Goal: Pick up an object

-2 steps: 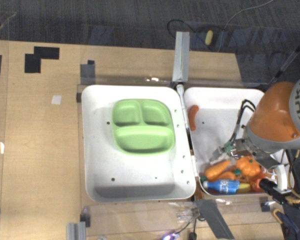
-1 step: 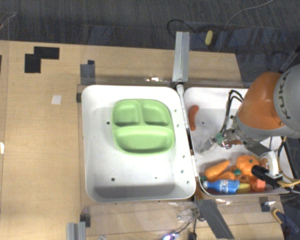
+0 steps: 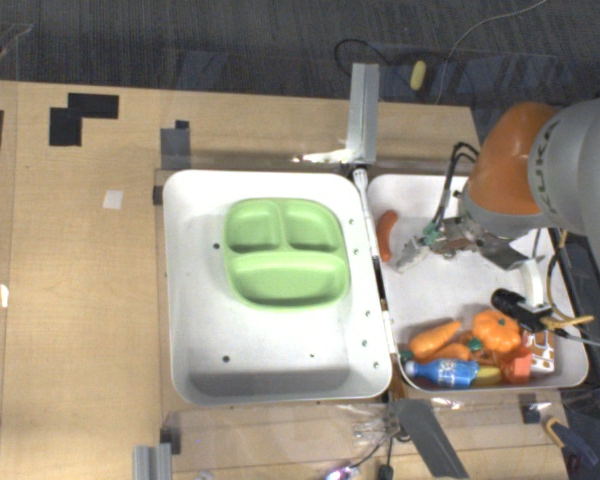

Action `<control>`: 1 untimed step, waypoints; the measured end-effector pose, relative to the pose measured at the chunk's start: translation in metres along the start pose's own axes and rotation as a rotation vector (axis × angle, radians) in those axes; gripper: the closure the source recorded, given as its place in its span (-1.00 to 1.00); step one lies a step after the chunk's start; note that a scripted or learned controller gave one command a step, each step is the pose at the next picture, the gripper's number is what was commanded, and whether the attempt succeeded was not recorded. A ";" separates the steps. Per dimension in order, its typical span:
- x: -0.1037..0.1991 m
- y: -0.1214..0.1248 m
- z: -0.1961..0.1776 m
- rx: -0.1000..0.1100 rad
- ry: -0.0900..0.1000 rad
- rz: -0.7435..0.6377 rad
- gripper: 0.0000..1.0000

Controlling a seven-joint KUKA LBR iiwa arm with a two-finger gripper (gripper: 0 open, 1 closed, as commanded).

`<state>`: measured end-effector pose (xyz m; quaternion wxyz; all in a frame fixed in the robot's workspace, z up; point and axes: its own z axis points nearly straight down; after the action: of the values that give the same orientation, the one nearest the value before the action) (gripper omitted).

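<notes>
Though no object is named, the likeliest candidate is the orange-red sausage-shaped item (image 3: 387, 234), lying alone at the far left of the right bin (image 3: 420, 298), close to the wall shared with the left bin (image 3: 190, 298).

Gripper (image 3: 412, 252): just right of that item, low over the bin floor. Fingers: slightly parted, nothing between them (the view is small, so the gap is hard to judge).

Risks, judged from this layout:
- Item sits near the dividing wall; a finger coming down on that side could strike the rim or pin the item against the wall instead of closing round it.
- Rounded shape may roll or squirt out as the fingers close.
- A narrow opening may land on top of the item, not astride it.

Arm pose: grey arm with orange band (image 3: 505, 163) enters from the right, wrist bent down and leftward, cables trailing near the wrist.

Other contents: heap of toy foods (image 3: 470, 348) in the near right corner of the right bin, well apart from the gripper; green divided plate (image 3: 283, 251) in the left bin; both bins on the wooden table (image 3: 70, 298).
</notes>
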<state>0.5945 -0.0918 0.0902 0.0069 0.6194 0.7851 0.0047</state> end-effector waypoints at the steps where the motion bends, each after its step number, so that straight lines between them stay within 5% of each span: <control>1: -0.018 0.066 0.004 0.030 0.003 0.194 -1.00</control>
<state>0.6628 -0.0937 0.0878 -0.0041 0.6926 0.7213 -0.0054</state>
